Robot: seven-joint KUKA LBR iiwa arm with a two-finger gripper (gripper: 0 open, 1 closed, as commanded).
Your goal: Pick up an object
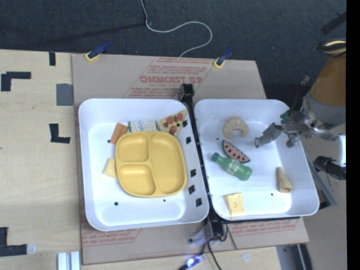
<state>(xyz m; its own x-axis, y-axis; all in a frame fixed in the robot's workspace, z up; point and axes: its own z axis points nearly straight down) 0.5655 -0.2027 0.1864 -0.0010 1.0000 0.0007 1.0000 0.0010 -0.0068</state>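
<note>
The right bin (256, 108) holds a tan croissant (235, 127), a watermelon slice (235, 151), a green bottle (232, 166) lying on its side, a waffle cone (283, 179) and a yellow cheese block (234, 202). My gripper (277, 139) hangs over the bin's right part, to the right of the croissant and above the cone. It is open, with nothing between its fingers. One dark finger (263, 139) points down-left toward the watermelon slice.
The left bin (93, 114) holds a yellow divided plate (151, 163), a pizza slice (173, 121), an orange piece (118, 133) and a pale wedge (109, 167). A black divider (194, 151) runs between the bins. A white cable (185, 30) lies behind.
</note>
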